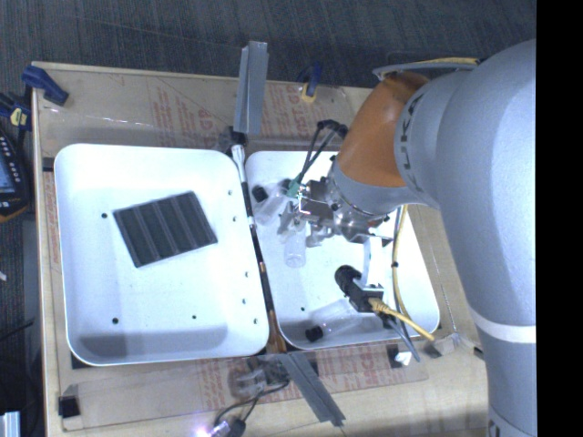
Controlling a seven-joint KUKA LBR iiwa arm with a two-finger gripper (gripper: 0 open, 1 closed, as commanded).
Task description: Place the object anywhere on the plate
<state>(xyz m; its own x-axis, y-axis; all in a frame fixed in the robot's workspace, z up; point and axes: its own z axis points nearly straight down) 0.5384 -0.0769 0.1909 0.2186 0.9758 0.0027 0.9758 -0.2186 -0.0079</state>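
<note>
A dark grey ribbed plate (165, 228) lies flat in the left bin (91, 335), a little left of its middle. My gripper (296, 218) hangs low over the upper left part of the right bin (421, 309). A small black object (260, 192) sits just left of the gripper, near the bin's left wall. A clear, glassy piece (293, 255) lies right below the gripper. Whether anything is held is hidden by the wrist.
Another small black object (314, 333) and a clear piece (333, 315) lie at the right bin's front edge. A grey metal bar (250, 85) stands behind the divide between the bins. The arm covers most of the right bin's right side.
</note>
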